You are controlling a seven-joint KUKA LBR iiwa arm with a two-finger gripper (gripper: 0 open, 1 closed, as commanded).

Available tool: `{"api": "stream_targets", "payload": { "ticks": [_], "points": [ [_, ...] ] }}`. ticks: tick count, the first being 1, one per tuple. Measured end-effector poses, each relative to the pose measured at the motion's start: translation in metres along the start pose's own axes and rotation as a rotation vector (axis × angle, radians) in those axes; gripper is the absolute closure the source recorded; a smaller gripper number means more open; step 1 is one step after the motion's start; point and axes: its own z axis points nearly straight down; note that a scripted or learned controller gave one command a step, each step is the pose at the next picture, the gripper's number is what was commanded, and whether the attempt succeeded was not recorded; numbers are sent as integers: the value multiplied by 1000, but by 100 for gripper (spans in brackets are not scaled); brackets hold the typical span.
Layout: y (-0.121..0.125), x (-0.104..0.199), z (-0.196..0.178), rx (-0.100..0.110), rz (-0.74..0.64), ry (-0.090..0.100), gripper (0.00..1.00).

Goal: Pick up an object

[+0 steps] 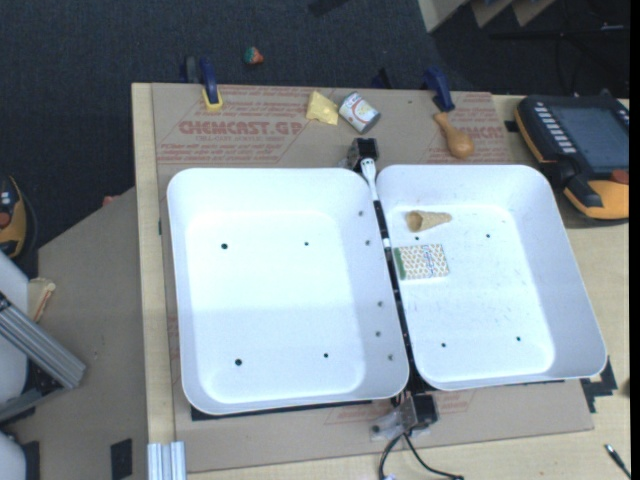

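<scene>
Right bin [560,268]: tan cone-shaped piece [428,220], green-patterned flat packet [421,262] just below it. Left bin [190,268]: white, shallow. Fingers: state cannot be told.

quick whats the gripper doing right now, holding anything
Gripper: its state cannot be told from the camera view; the tan piece and the green-patterned card lie loose in the right bin.

1. Two bins, left [270,288] and right [500,298], look like smooth white plastic with a soft sheen.
2. The board [290,123] beneath them appears matt brown cardboard, printed in red.
3. A tan wedge [428,220] in the right bin looks dull and rough.
4. The flat packet [422,262] beside it looks like printed paper.
5. The floor [90,38] is dark, coarse carpet.
</scene>
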Motion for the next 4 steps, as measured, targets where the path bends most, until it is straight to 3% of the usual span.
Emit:
{"api": "stream_targets", "payload": {
  "ticks": [1, 2, 3, 4],
  "points": [
    [1, 0, -3, 10, 0, 2, 100],
    [31, 20, 204, 33, 0, 13, 100],
    [2, 79, 232, 24, -3, 12, 100],
    [0, 89, 61, -5, -2, 3, 100]
  ]
}}
